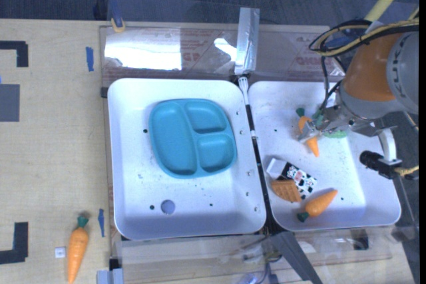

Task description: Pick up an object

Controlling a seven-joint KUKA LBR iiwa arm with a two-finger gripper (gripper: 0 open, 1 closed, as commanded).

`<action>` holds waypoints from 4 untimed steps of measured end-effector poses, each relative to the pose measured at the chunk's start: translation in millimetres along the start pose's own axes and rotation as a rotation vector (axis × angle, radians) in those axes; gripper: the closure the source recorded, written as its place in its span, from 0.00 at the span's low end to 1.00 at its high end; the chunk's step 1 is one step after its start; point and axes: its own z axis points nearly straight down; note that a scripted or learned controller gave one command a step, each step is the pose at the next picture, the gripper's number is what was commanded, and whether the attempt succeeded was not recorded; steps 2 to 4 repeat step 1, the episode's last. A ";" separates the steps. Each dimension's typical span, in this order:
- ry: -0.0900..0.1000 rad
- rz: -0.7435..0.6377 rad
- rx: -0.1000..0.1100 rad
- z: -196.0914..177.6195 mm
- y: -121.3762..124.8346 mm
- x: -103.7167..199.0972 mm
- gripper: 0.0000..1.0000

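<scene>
One hand [318, 124] hangs over the right bin [373, 209], grip state unclear.

Hidden, cropped and blurred parts

The arm [389, 73] runs off the right edge above the end effector [318, 128], whose finger state is too blurred to tell. Just under it, a small orange carrot [310, 140] is partly covered; below that, the patterned packet [297, 177] is illegible.

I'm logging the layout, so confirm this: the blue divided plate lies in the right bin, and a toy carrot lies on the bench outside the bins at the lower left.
Not quite. The camera view shows the blue divided plate in the left bin, not the right one. The rest holds: a toy carrot lies on the bench outside the bins at the lower left.
</scene>
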 end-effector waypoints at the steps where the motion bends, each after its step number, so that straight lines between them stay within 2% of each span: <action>1: 0.014 0.005 0.041 -77.4 79.0 44.6 1.00; 4: 0.014 0.005 0.041 -77.4 79.0 44.6 1.00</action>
